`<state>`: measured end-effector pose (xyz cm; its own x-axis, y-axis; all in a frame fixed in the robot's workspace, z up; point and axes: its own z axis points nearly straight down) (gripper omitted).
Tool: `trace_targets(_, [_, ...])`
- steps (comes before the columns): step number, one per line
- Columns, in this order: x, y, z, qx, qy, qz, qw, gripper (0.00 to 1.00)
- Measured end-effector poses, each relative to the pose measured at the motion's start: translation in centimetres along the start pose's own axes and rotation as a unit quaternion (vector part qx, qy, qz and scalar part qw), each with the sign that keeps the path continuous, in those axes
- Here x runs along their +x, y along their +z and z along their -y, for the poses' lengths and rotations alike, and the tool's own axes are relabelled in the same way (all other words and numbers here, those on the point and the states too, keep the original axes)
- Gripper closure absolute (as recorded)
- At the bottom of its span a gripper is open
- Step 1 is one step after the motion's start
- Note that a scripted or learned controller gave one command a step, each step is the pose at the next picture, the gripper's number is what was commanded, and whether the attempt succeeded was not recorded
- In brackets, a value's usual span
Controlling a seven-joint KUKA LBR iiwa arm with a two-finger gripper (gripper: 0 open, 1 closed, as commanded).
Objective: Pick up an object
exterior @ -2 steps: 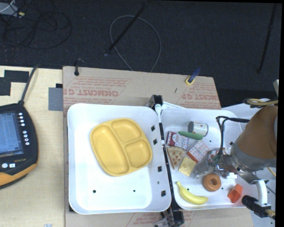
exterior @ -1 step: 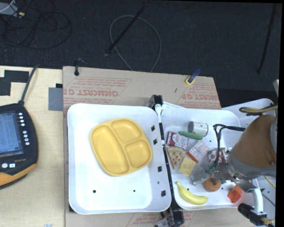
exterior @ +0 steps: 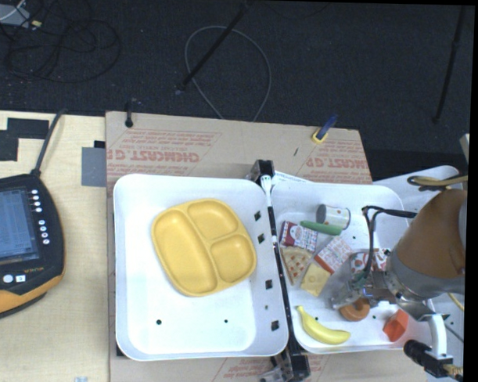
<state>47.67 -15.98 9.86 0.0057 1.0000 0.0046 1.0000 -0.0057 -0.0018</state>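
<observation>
Objects for picking: a loose heap in the right bin (exterior: 395,201), all small items lying close together.
Banana: a yellow banana (exterior: 322,328) lies near the front rim of the right bin, curved, apart from the heap's centre.
Orange block: a small orange-red block (exterior: 395,326) sits near the front right corner of the same bin.
Brown round item: a brownish round object (exterior: 354,310) lies just beside the arm's lower end, between the banana and the orange block.
Cylinder and marker: a grey cylinder (exterior: 333,216) lies toward the bin's back, with a green marker-like stick (exterior: 321,227) just in front of it.
Packets: flat printed packets (exterior: 309,258), red, white and yellow, overlap in the middle of the bin.
Arm: the grey arm with its orange band (exterior: 430,241) reaches in from the right, over the right bin's right half.
Jaws: the gripper (exterior: 364,283) hangs low among the items; whether the jaws are apart or together cannot be told from this view.
Left bin: the left bin (exterior: 133,300) holds a yellow three-compartment tray (exterior: 203,246), set at a slant near the middle.
Tabletop: light wood, with brown printed cardboard (exterior: 193,149) under both bins; a teach pendant (exterior: 18,241) lies at the left.
Room: dark carpet with loose cables behind the bench.
Edges: the two bins touch along a black-clipped seam; bare white floor shows around the tray.
</observation>
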Motion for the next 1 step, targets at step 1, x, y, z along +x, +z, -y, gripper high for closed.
trace_targets(1, [9.11,-9.77,-0.01,-0.003,-0.008,0.0,1.0,1.0])
